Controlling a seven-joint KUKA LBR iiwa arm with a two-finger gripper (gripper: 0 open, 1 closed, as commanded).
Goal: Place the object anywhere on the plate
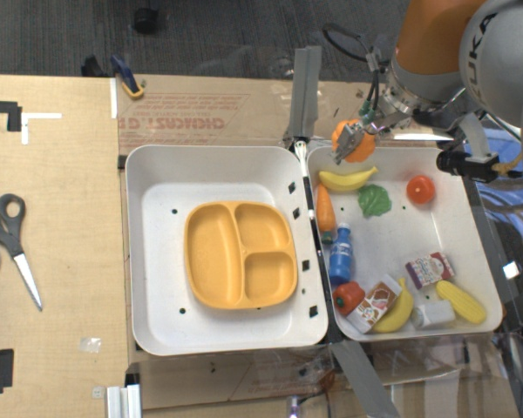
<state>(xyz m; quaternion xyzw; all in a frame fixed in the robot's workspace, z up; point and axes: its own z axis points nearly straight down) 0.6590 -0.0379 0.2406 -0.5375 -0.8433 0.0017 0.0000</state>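
1. The fingers sit over the far-left corner of the right bin, pinching an orange fruit that is lifted above the bin floor.
2. The plate, yellow-orange with three compartments, lies in the middle of the left bin; nothing rests on it.
3. Just below the held fruit, a banana lies near the right bin's far-left corner, with a green leafy piece beside it and a red tomato further right.
4. Along the right bin's left wall lie a carrot and a blue bottle.
5. Scissors lie at the worktop's left edge.
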